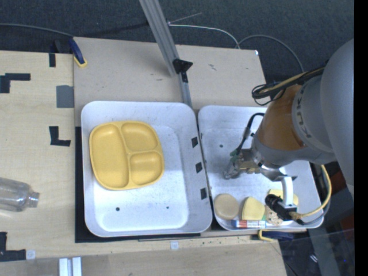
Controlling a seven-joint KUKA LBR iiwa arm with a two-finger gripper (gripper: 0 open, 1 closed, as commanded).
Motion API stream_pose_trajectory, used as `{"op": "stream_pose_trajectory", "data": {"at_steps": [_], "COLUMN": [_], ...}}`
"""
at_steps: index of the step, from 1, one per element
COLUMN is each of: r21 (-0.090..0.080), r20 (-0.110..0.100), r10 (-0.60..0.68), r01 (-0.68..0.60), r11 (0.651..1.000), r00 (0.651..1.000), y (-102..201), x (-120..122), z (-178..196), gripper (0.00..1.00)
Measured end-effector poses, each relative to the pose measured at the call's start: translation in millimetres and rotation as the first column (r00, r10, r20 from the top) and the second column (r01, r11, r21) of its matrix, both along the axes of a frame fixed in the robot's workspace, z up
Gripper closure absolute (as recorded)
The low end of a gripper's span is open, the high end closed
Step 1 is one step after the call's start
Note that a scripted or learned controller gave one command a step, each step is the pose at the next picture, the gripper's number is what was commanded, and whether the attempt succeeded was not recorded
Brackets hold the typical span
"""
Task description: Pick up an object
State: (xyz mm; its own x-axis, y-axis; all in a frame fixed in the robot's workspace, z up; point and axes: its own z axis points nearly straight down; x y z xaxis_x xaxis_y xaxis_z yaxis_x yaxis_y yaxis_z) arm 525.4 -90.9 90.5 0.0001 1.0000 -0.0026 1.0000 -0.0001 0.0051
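While the claw (232, 170) hangs low over bare floor in the right bin (218, 125), its grip state impossible to tell, the nearest objects, a tan round piece (226, 206) and yellow piece (252, 209), lie just below it by the bin's near wall.

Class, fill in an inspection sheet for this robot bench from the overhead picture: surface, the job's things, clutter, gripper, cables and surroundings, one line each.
Surface: wooden bench bearing a left bin and a right bin, side by side.
Job's things: yellow divided tray in the left bin; round tan piece, pale yellow piece and a pen-like stick along the right bin's near edge.
Clutter: clear plastic bottle lying on the bench, left; black tape marks.
Gripper: gripper low over the right bin's floor; nothing seen between its fingers.
Cables: black cable looping over the arm.
Surroundings: metal pole; dark floor.
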Motion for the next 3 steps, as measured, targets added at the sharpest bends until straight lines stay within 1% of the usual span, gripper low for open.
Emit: {"op": "stream_pose_trajectory", "data": {"at_steps": [1,2,3], "r21": [0.002,0.0,0.004], "r20": [-0.005,0.0,-0.001], "r10": [0.0,0.0,0.005], "r01": [0.0,0.0,-0.005], "r11": [1.0,1.0,1.0], "r00": [1.0,1.0,1.0], "y": [-2.5,-2.7,44.2], "x": [-7.7,-26.8,-39.5], "z": [0.7,0.0,102.0], "gripper": [1.0,1.0,1.0]}}
